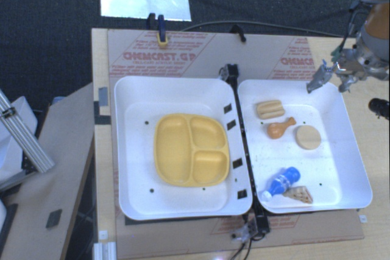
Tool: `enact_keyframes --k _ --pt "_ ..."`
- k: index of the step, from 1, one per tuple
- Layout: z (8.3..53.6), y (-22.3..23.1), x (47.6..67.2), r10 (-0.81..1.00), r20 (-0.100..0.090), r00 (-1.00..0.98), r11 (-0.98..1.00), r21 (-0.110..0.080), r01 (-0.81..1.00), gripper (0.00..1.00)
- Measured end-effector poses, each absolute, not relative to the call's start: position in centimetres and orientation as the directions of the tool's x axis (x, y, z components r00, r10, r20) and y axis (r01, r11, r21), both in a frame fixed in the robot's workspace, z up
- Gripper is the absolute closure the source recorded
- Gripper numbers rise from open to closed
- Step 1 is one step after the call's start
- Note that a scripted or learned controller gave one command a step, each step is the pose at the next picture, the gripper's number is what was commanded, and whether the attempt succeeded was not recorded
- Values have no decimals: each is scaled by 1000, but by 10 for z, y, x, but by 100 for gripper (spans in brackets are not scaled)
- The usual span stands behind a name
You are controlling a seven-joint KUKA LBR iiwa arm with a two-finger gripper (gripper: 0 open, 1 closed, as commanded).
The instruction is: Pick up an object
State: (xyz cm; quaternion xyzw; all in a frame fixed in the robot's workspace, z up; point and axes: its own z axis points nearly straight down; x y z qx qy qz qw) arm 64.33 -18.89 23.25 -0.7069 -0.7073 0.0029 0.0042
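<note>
While the arm is hovering above the far right corner of the right bin (348,131), the gripper (329,77) is standing with its two fingers spread apart and nothing between them, so the approach step of the pick appears to be in hand and no object has been chosen yet.

Candidate objects are all lying inside the right bin:
- a toy bread roll (270,109) near its far wall
- a toy drumstick (280,128) just toward the near side of the roll
- a round tan cookie (308,137) beside the drumstick, closest to the gripper
- a small blue bottle (281,182) and a wedge-shaped toy slice (299,194) by its near wall, touching or nearly so

Left of the right bin, the other bin (131,131) is holding a yellow divided tray (191,150).

Judging from this layout, the next move is calling for a shift inward over the bin, alignment above one object, and a descent with the fingers kept apart until they straddle it.
</note>
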Motion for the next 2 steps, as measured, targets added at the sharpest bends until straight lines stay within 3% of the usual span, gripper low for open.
enact_keyframes --k 1,2 --pt "240 -188 646 1000 -1 -3 3 2 1000 0" --pt "197 -195 645 1000 -1 -2 2 1 1000 0"
